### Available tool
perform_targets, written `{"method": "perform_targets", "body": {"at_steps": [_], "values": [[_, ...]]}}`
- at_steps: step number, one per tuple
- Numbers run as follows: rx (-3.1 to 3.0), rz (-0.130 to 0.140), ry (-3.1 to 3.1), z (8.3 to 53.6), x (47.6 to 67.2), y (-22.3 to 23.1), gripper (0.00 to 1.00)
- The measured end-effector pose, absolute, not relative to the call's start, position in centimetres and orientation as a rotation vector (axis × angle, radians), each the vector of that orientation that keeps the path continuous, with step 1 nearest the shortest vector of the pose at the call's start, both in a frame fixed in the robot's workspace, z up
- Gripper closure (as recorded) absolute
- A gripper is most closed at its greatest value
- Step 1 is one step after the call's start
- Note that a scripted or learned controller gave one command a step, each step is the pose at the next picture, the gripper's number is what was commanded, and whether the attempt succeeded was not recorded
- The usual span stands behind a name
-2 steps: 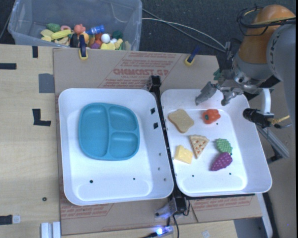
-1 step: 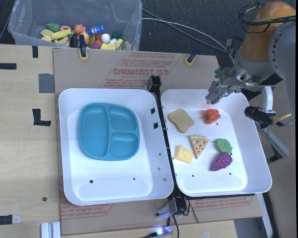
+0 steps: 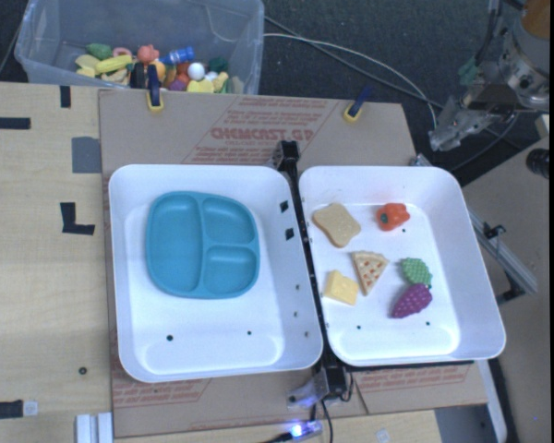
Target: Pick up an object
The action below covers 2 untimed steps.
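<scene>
Camera view: pick candidates all in right bin [image 3: 443, 187], none lifted. Red tomato-like piece [image 3: 393, 215] closest to gripper [image 3: 448, 133], lying below it and a bit to its left in frame. Bread slice [image 3: 336, 224] further left of that, near the bin's inner wall. Pizza wedge [image 3: 369, 270] and yellow cheese block [image 3: 342, 288] lower down, just beside each other. Green leafy piece [image 3: 415, 270] touching purple grapes [image 3: 411, 300] right under it, roughly straight below gripper and well apart from it.

Gripper parked outside the bins, above right bin's far corner, over dark floor. Open or closed: can't tell, too blurred and small. Nothing seen in it.

Left bin [image 3: 129, 321], well left of gripper: blue divided plate [image 3: 203, 245], three compartments.

Cardboard sheet [image 3: 222, 132] under both bins, red print reads "CHEMCAST GP"; smaller lines under it illegible. Two yellow clamps [image 3: 154, 98] on its far edge.

Clear tub [image 3: 240, 35] of mixed coloured toys far left of gripper, beyond the cardboard.
</scene>
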<state>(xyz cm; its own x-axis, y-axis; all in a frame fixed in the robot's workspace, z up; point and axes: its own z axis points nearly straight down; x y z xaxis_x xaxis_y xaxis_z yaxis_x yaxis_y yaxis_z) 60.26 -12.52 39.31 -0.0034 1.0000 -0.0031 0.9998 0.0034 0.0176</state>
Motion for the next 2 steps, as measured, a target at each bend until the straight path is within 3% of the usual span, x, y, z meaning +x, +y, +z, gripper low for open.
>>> {"method": "perform_targets", "body": {"at_steps": [1, 2], "values": [[2.202, 0.017, 2.228, 50.5, 59.4, -3.7, 1.00], [2.216, 0.003, 2.223, 53.5, 58.9, -1.4, 1.00]]}}
